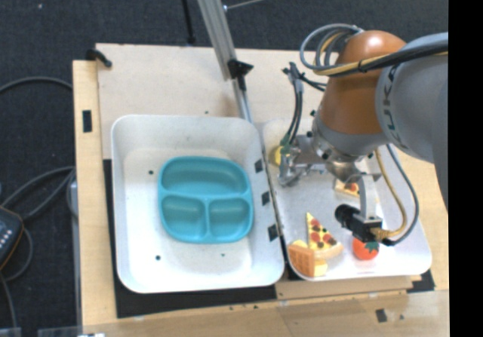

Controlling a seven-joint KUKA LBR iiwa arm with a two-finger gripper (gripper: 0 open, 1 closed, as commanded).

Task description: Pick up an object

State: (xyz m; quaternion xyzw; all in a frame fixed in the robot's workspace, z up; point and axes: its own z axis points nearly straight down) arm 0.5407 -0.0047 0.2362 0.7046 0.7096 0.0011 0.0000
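arm reaches into right bin; gripper low near its left wall. pizza slice nearby. teal tray in left bin.

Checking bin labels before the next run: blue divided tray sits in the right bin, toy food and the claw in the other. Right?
Not quite. The camera view shows the blue divided tray in the left bin, not the right. The toy food, including the pizza slice, and the claw are in the right bin.
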